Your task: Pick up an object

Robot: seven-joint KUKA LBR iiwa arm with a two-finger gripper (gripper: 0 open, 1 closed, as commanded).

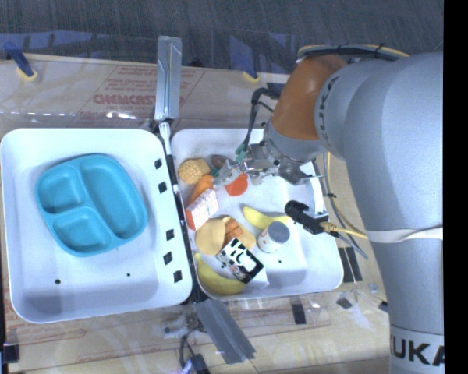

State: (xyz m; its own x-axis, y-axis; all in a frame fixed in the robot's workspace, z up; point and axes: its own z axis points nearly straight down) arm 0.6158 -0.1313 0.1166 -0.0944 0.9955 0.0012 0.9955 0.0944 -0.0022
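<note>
- The objects lie heaped in the right bin (327, 275), mostly along its left side: a round tan cookie-like piece (190, 170), an orange carrot-shaped item (202, 186), a red and white packet (203, 206), a tan bun-shaped item (212, 235), a black and white box (239, 260), a yellow banana (218, 283) along the near wall, and a small grey-capped jar (272, 236) beside a second yellow piece (255, 216)
- A small red-orange object (236, 183) sits just under the tool (244, 164), near the middle of the right bin; whether it is touched cannot be told
- The tool is low over the far part of the right bin, among small dark and green bits; whether it is open, closed or gripping anything cannot be told
- The grey arm (390, 146) with its orange band (300, 100) reaches in from the right, covering the right bin's far right corner
- The left bin (31, 287) holds a blue divided plate (91, 202), lying flat, well apart from the tool
- Both bins rest side by side on the counter (86, 92)
</note>
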